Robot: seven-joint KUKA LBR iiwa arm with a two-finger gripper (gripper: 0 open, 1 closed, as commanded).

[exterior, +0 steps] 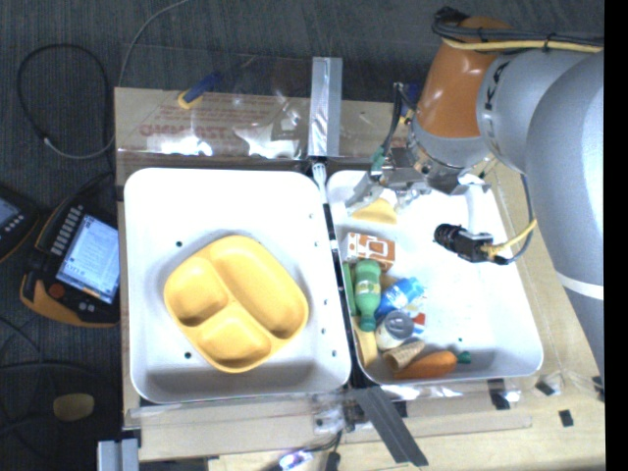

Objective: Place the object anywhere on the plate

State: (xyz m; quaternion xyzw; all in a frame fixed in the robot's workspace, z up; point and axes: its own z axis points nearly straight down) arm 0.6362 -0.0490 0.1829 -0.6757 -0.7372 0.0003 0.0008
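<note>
A yellow plate (235,302) with three compartments lies in the left bin (147,204). My gripper (386,196) is down at the far left corner of the right bin (510,312), open. Its fingertips stand to either side of the top of a yellow wedge (375,211) that rests on the bin floor. Nearer in the same bin lie an orange and white box (371,248), a green bottle (366,292), a blue and white packet (402,290), a grey round can (396,328) and a carrot (428,363).
The divider wall (334,263) between the bins runs just left of the wedge. A black fitting with a yellow cable (466,240) hangs off the wrist over the right bin. Crumpled clear plastic (235,126) lies behind the left bin.
</note>
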